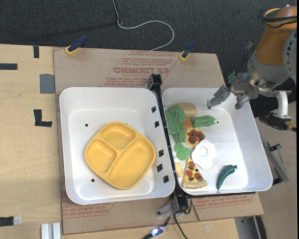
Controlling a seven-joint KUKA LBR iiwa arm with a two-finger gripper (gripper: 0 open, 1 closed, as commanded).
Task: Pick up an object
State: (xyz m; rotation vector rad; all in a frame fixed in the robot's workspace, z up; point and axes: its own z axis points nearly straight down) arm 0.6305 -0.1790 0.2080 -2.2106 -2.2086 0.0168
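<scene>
Gripper (228,97) open, empty, over the right bin's (254,133) far edge
Green pepper (204,120) lies just below-left; pizza slices (194,136) beyond

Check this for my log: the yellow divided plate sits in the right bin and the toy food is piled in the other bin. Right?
Not quite. The camera view shows the yellow divided plate in the left bin; the toy food, such as the pizza slice, lies in the right bin.
</scene>
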